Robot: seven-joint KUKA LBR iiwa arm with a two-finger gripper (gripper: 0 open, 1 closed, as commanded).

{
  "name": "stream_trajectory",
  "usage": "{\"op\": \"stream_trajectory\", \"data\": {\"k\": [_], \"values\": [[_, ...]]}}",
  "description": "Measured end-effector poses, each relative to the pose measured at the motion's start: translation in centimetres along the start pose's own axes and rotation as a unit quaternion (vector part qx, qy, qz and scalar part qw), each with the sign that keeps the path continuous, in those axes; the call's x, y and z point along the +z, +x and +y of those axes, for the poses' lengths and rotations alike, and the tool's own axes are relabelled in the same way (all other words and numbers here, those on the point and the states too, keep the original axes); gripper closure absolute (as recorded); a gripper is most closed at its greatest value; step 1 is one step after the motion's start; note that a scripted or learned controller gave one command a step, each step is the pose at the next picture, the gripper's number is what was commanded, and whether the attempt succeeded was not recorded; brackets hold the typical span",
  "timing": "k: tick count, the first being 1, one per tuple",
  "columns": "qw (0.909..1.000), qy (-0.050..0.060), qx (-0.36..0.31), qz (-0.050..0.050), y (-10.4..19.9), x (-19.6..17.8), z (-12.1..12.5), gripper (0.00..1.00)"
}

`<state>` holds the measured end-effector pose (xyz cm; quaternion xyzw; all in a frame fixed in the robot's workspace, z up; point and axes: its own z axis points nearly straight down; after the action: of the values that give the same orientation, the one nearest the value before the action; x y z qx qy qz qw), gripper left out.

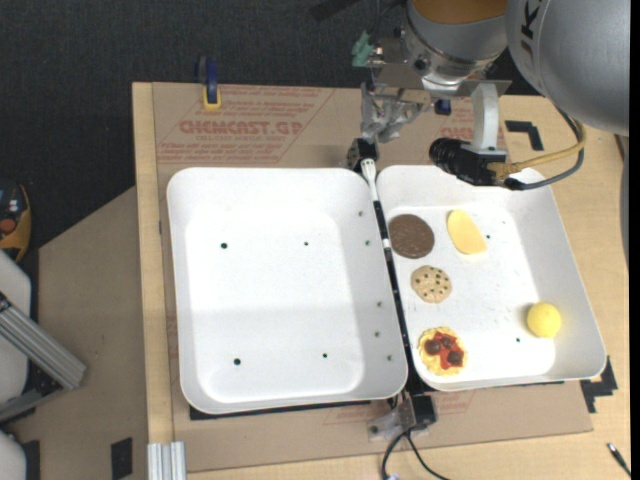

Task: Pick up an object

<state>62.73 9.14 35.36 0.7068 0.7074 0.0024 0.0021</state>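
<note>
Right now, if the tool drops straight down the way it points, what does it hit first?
Probably the far rim where the two bins meet, under the tool. Depth is hard to judge from this slanted view.

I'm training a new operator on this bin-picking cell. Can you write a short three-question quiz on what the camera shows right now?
1. True or false: the chocolate-chip cookie lies in the left bin.
2. Which item lies nearest the right bin's right wall? A) brown cookie B) yellow ball C) small pizza
3. Fill in: the pale yellow piece lies just right of the ____ cookie.

Key: 1 false; 2 B; 3 brown.
</note>
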Motion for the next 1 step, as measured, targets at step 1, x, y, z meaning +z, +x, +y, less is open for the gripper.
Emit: {"op": "stream_trajectory", "data": {"k": [1], "values": [[1.0,0.005,-0.002,0.0,5.33,2.3,0.48,1.0]]}}
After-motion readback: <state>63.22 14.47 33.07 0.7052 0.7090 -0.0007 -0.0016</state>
